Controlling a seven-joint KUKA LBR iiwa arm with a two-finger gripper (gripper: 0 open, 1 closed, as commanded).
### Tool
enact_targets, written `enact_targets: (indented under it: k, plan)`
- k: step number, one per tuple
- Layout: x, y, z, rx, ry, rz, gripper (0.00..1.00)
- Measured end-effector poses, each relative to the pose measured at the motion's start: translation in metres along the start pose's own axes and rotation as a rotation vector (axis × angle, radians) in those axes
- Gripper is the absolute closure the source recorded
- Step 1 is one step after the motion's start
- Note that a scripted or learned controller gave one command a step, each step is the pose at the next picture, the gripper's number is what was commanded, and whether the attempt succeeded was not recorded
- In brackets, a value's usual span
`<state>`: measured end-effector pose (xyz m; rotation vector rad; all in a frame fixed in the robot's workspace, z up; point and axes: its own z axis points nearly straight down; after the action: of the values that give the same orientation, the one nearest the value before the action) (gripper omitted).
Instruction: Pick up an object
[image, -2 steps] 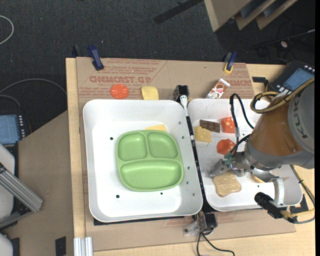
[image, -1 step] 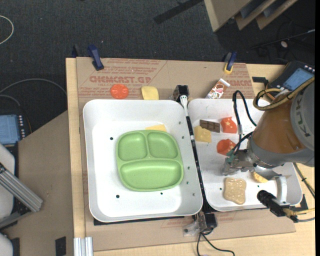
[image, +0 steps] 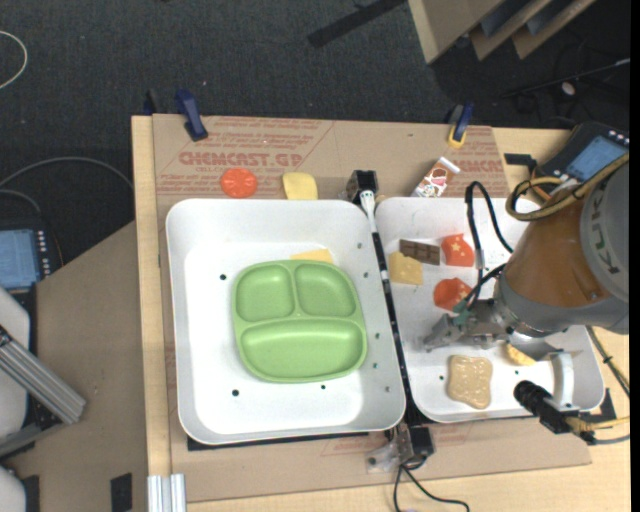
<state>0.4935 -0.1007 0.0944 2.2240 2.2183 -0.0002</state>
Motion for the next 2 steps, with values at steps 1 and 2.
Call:
enact_targets:
  k: [1, 2]
  plan:
    - [-0.033, 0.066, -0.007, -0.006, -0.003, -0.004, 0.00]
    - [0.004, 0.098, 0.011, -0.003, -0.001, -0.007, 0.00]
